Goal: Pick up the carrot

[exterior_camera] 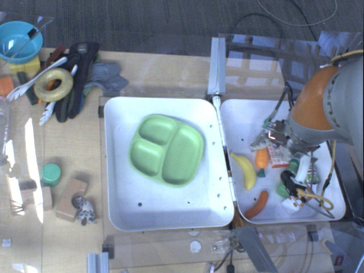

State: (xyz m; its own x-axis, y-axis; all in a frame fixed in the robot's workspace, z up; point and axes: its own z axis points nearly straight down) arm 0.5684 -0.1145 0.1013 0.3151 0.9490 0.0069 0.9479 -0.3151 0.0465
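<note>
Nearest the camera, in the right bin [340, 209]: a reddish sausage [256, 203] lying at a slant against the near wall, likely rolled there, with a tangle of small items including scissors-like handles [311, 201] to its right. Just beyond, toward the bin's left side: a banana [245, 170], curved, lying flat and free. Immediately right of the banana: the carrot [261, 158], a short orange piece resting on the bin floor, with a small green bit just near of it, close beside the banana and a white-and-red packet [278, 157]. Directly above and slightly right of the carrot: the gripper [274, 134], lowered from the right on the grey arm [335, 104], apparently positioned there to descend on the carrot. Finger state not discernible; cannot tell whether spread or pressed together, and nothing visibly pinched. Carrot judged not yet lifted. Crowding by banana and packet calls for a narrow, well-centred approach. In the left bin [116, 169]: a green divided plate [168, 149], set roughly central and well apart from the work. Farther left on the bench: a wooden block [71, 198], a green cap [51, 173], a yellow ring [54, 84] and a blue bowl [20, 41], parked clear of both bins.
</note>
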